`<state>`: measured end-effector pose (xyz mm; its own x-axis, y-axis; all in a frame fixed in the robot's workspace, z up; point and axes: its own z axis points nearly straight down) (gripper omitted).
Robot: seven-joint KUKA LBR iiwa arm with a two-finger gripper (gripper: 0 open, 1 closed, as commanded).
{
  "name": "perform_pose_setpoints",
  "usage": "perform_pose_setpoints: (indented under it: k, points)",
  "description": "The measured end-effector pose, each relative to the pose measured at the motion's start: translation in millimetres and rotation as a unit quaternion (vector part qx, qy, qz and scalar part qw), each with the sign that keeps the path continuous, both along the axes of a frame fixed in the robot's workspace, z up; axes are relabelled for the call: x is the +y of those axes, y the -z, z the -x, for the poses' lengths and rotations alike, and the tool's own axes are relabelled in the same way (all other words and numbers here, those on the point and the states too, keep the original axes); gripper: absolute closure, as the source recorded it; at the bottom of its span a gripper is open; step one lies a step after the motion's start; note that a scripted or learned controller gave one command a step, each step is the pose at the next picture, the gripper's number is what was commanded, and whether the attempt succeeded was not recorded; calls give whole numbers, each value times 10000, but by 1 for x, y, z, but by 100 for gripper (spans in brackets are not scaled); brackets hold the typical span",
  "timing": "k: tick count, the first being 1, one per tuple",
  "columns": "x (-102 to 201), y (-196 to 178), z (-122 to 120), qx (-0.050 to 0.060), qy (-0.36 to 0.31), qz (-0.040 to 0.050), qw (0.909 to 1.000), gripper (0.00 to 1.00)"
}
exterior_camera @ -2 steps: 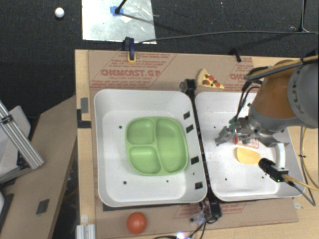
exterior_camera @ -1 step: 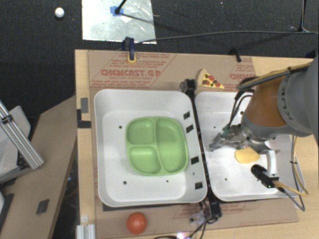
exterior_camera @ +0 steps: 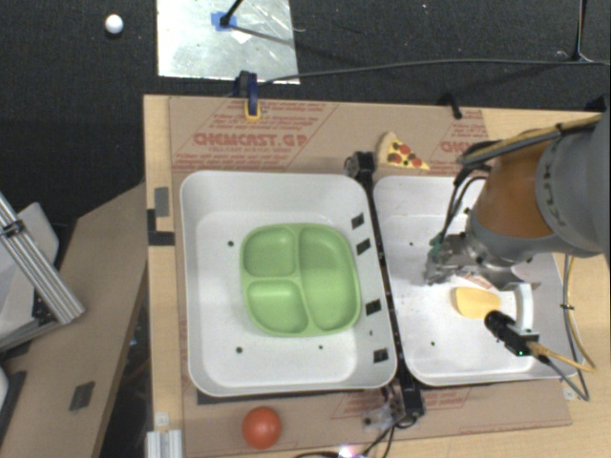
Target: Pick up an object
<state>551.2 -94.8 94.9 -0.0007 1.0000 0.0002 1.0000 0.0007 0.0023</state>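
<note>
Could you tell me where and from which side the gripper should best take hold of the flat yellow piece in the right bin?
Probably across the flat yellow piece's left end, coming straight down: it lies flat and the arm's wrist covers its right side.

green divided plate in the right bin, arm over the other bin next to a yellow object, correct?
Not quite: the camera view shows the green divided plate in the left bin, not the right. The rest holds: the arm is over the other bin, the right bin, with its gripper next to the yellow object.
</note>
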Motion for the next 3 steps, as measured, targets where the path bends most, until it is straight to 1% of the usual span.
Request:
perform_pose_setpoints:
  k: [1,2,3]
  points:
    - [6,-62,0,-13,-18,2,10000,100]
    - [0,-124,-5,-26,-15,7,10000,100]
    - [0,-150,-6,-8,-19,2,10000,100]
